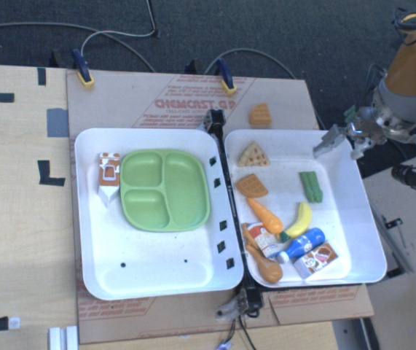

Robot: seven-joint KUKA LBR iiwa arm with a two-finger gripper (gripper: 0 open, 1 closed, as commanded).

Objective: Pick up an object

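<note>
Pickle lies in the right bin, below-left of the empty, spread-fingered end effector.

The right bin holds a cracker wedge, a tan slice, a carrot, a banana, a green block, a blue bottle, a small carton and a brown piece, clustered toward its lower left.

Plate in left bin; banana in right bin.
</note>
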